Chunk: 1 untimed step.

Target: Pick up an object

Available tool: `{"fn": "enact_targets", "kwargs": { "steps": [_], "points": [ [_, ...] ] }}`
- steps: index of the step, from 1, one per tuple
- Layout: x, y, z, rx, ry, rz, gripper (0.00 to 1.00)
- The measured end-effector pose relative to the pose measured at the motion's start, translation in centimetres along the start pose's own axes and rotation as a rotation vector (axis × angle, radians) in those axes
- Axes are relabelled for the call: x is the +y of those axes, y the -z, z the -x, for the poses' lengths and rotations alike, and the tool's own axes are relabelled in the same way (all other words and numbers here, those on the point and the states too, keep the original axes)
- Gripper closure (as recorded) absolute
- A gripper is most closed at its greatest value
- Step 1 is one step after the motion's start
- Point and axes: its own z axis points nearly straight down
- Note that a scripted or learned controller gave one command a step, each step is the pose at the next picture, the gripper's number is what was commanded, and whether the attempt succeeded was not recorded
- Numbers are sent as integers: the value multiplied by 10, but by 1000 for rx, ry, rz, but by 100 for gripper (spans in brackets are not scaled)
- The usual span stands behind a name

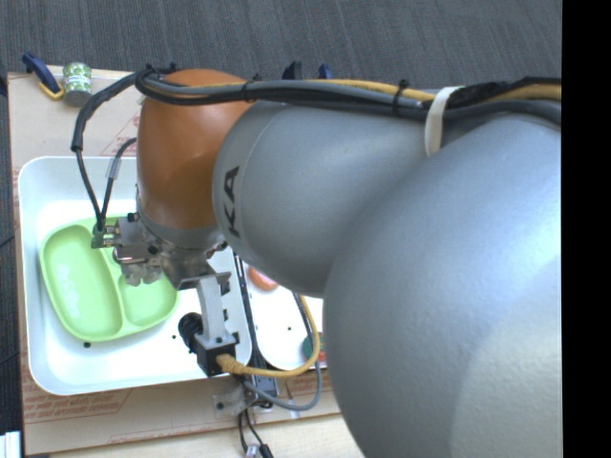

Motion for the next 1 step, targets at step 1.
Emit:
{"fn": "enact_targets", "kwargs": {
  "steps": [1],
  "points": [
    [0, 8, 0, -2, 8, -2, 100]
  ]
}}
